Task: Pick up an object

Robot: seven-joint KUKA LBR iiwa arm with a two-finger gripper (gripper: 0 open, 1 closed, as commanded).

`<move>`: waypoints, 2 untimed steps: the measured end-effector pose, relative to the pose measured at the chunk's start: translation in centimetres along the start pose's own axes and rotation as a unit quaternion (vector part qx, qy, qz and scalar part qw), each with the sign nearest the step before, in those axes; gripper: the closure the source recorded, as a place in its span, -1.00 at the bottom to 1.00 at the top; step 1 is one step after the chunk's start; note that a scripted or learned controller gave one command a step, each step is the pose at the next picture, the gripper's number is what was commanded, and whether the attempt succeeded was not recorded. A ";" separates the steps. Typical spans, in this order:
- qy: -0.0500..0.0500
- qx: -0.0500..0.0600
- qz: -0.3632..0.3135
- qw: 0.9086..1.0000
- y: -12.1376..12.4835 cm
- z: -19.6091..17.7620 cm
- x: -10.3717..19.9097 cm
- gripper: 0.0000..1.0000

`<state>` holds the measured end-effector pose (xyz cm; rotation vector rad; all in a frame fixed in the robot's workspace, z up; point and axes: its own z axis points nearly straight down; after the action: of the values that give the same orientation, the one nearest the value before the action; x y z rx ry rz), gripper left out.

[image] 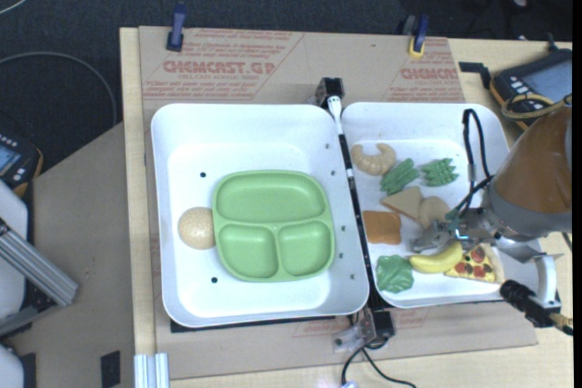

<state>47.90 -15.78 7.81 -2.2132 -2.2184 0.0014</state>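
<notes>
arm (pixel 532 195): grey | orange band above wrist | black cable alongside

Green tray (pixel 272 223), yellow banana (pixel 437 262), beige bun (pixel 195 228), white bins (pixel 173 195)

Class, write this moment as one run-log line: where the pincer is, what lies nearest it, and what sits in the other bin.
pincer: low in right bin | nearest: banana, pizza slice | left bin: green tray, round bun

Cutting off at the 3 o'clock edge: the arm (pixel 546 173) and a dark device (pixel 535 86) on the counter (pixel 136 195). Partly covering the banana (pixel 436 262) and pizza slice (pixel 477 265) beneath the gripper (pixel 436 238). Blurring too much for telling the finger gap.
</notes>
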 end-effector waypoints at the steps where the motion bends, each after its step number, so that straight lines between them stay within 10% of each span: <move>1: -0.004 -0.004 0.002 1.000 0.0 -2.1 -2.2 -1.00; 2: 0.000 -0.005 0.000 1.000 0.2 -0.9 -4.7 -1.00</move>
<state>48.13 -20.51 8.65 -2.2185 -2.2231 -0.0099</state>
